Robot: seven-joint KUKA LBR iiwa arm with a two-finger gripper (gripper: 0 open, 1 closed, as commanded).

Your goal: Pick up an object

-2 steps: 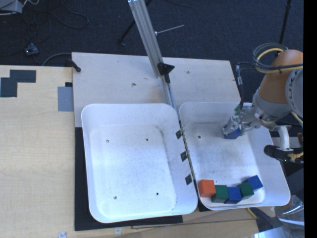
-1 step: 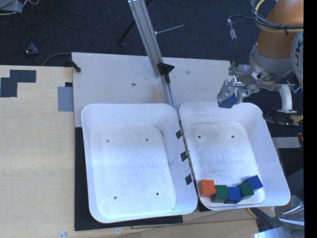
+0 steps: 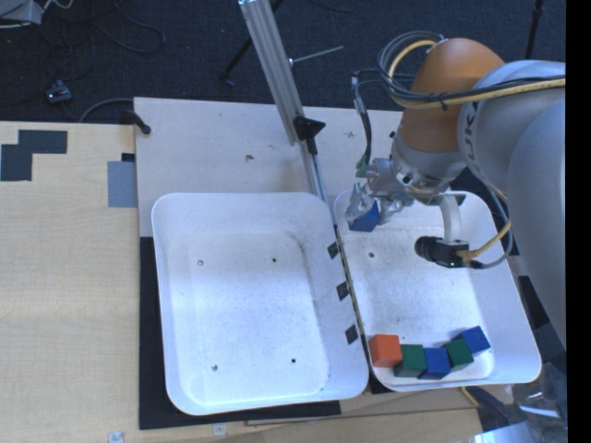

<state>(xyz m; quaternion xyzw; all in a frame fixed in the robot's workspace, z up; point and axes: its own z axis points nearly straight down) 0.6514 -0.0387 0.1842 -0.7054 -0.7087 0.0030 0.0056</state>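
My gripper (image 3: 367, 207) hangs over the far left corner of the right bin (image 3: 420, 298), under the orange wrist band. A small blue block (image 3: 367, 218) sits between its fingers, tilted and lifted a little off the bin floor. Along the bin's near edge lies a row of blocks: an orange one (image 3: 385, 350), a green one (image 3: 412, 359), a blue one (image 3: 436, 362), a second green one (image 3: 459, 351) and a second blue one (image 3: 476, 339).
The left bin (image 3: 240, 293) lies beside the right one, with black clips along the shared rim. A slanted aluminium post (image 3: 277, 72) rises behind the bins, close to the gripper. A black cable end (image 3: 441, 250) hangs over the right bin.
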